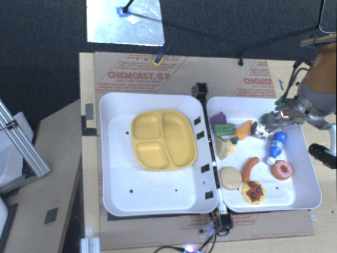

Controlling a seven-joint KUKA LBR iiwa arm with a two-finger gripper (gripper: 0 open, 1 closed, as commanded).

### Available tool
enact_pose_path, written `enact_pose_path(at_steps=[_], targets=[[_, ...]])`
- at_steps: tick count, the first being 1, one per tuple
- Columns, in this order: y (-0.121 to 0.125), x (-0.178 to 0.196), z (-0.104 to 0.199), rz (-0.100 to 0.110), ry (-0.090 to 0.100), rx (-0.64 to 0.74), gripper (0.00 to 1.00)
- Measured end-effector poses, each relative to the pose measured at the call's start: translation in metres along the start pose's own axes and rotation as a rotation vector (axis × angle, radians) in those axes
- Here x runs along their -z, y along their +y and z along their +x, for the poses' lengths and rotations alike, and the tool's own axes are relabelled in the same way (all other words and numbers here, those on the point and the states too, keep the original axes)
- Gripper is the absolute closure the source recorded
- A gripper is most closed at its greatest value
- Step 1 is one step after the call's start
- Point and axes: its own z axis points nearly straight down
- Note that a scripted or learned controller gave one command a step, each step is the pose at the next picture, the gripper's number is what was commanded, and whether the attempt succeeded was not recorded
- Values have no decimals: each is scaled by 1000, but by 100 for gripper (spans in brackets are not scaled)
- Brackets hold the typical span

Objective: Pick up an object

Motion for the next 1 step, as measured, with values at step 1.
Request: enact_pose_path(at_steps=[1], targets=[[9,-7,47,2,2,4,100]])
